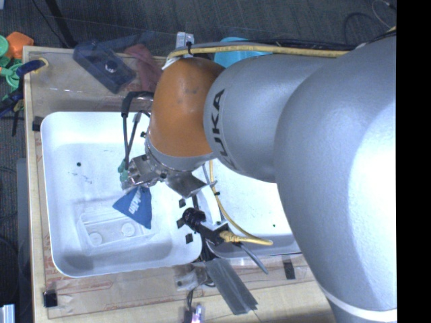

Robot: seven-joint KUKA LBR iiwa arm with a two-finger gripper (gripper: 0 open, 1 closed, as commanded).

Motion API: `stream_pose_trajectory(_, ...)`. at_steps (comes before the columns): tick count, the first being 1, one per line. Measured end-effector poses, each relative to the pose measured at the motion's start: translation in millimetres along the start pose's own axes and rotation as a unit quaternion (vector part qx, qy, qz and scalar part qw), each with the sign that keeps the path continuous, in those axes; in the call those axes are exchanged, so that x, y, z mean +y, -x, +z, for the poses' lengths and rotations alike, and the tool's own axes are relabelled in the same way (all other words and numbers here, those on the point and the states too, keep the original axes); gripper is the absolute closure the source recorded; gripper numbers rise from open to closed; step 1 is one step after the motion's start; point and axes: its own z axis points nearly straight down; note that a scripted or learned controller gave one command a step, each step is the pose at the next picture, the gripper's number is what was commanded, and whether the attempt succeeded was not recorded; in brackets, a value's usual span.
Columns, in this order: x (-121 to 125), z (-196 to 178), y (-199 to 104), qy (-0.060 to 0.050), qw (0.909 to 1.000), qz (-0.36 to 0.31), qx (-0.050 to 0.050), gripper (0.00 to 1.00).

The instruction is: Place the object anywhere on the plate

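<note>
The arm's orange band (pixel 182 106) hangs over the left bin (pixel 60 147). Below it, my gripper (pixel 138 182) points down into the bin's middle. A flat blue object (pixel 137 207) with pale markings hangs from the gripper tip, its top corner pinched there and its body tilted above the bin floor. A clear, shallow plate (pixel 108 232) with raised rims lies on the bin floor near the front, just below and left of the blue object. The wrist hides much of the gripper body.
The grey arm covers most of the right bin (pixel 252 210). A yellow cable (pixel 236 237) and black fittings (pixel 192 221) hang by the divider between the bins. Dark tools (pixel 101 66) lie on the bench behind the left bin.
</note>
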Motion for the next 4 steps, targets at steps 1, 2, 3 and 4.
stream_pose_trajectory(1,-15,45,13,0.000,0.9925,0.123,0.001,1.00)
stream_pose_trajectory(2,-2,22,56,0.001,0.9995,0.030,0.000,1.00)
stream_pose_trajectory(3,-2,97,-51,0.008,0.9999,0.011,0.000,1.00)
stream_pose_trajectory(4,-40,21,22,0.002,0.9990,-0.045,0.000,1.00)
